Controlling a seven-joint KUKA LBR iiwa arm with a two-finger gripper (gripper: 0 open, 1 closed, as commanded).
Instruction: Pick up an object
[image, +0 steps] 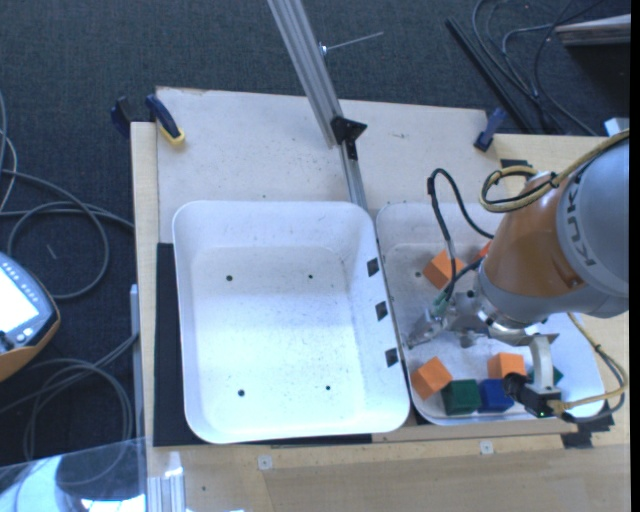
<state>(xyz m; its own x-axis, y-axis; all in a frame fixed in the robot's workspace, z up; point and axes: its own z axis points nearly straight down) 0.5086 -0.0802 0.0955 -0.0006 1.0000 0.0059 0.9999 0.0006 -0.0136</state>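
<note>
Grey arm with orange band (520, 255) comes in from 3 o'clock, hangs over right bin (400, 225). Gripper (445, 322) low in bin's middle; cannot tell if hand is wide or narrow, nothing seen in it. Orange block (441, 269) at 12 o'clock of gripper, near. Second orange block (433, 377) at 6 o'clock. Green block (462, 397) touching blue block (496, 396) along bin's 6 o'clock wall. Third orange block (507, 365) just above blue one. Left bin (190, 225) at 9 o'clock.
</note>
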